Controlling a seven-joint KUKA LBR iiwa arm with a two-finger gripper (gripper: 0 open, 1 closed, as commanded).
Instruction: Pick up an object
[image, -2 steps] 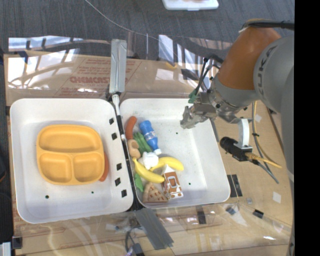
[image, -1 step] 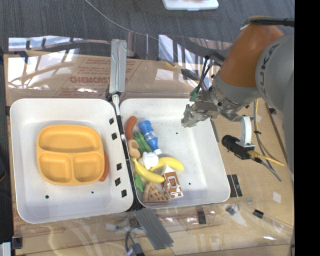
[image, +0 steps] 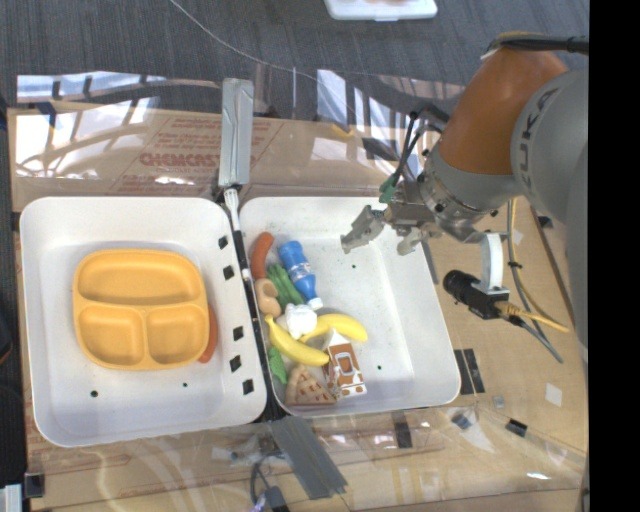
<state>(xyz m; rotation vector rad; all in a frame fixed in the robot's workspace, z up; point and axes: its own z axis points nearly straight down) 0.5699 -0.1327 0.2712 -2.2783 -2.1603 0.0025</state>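
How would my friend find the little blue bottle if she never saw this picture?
Look in the right-hand shallow white bin, along its left wall where the toy food is piled. Near the top of that pile lies the small blue plastic bottle with a white cap, the pile's one blue thing.

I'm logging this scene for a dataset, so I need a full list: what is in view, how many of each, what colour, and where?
White bins: two, side by side on the bench.
Divided tray: one, yellow-orange, in the left bin.
Bottle: one, blue with a white cap, upper part of the pile in the right bin.
Bananas: two, yellow, middle of the pile.
Sausage-shaped item: one, orange-red, top of the pile near the divider.
Green item: green, beside the bottle; count and kind unclear.
Small carton: one, brown and white, bottom of the pile.
Waffle-like item: one, brown, bottom of the pile.
Arm: one, grey with an orange band, reaching in from the right.
Gripper: one, open, above the right bin's upper right part, holding nothing.
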